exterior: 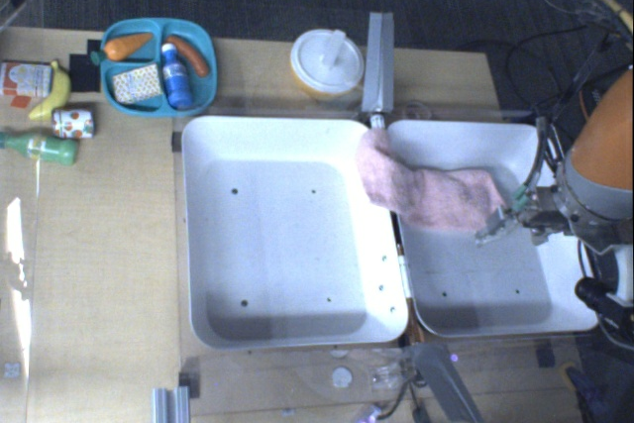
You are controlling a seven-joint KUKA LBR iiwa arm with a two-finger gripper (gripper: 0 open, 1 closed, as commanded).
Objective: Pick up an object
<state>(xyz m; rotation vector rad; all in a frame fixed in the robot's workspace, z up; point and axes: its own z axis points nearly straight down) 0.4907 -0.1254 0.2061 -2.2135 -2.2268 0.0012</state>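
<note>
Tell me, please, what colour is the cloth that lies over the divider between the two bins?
The cloth is pale pink, seen in the camera view.

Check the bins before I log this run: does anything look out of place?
Yes. The pink cloth lies mostly in the right bin, but one end drapes over the divider onto the left bin rim. The hand is at its right edge.

No text can be read; the small carton (24, 80) and can (72, 123) bear printing too blurred to read.
</note>
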